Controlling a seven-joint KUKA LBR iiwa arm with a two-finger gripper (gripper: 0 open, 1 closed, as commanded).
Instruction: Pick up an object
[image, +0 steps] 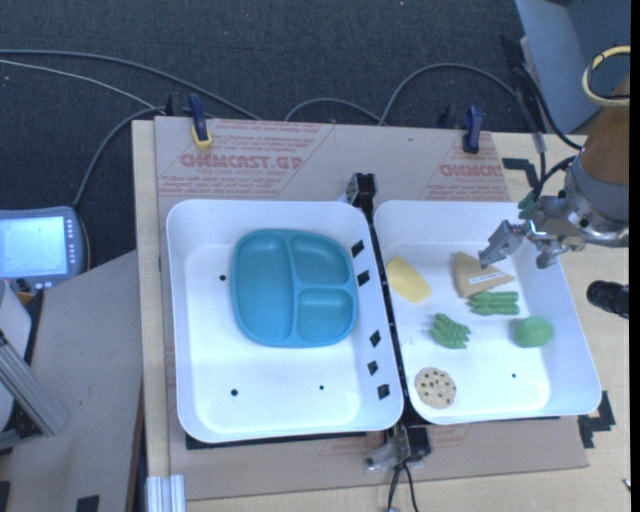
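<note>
Two white bins side by side on the desk (150, 300), clamped down at the far edge, presumably so nothing slides around during grabs. Left bin (200, 400) carrying just a blue divided plate (295, 288), sitting flat in the middle. Right bin (560, 390) holding all the small stuff, spread loosely apart: yellow lump (408, 280) near the divider, tan wedge (470, 272), green bean pods (494, 302) just nearside of the wedge, green leafy piece (450, 330), round green thing (533, 332) toward the right wall, cookie (435, 387) at the near edge. Plenty of gaps, handy for getting fingers around one item.

Pincer (520, 245) hanging over the far right part of that bin, just above the tan wedge, fingers spread apart, nothing between them. Looks lined up for the wedge, though hard to say for sure. Fingertip height over the bin floor not readable from this slant. Arm cut off at the right edge.
</note>
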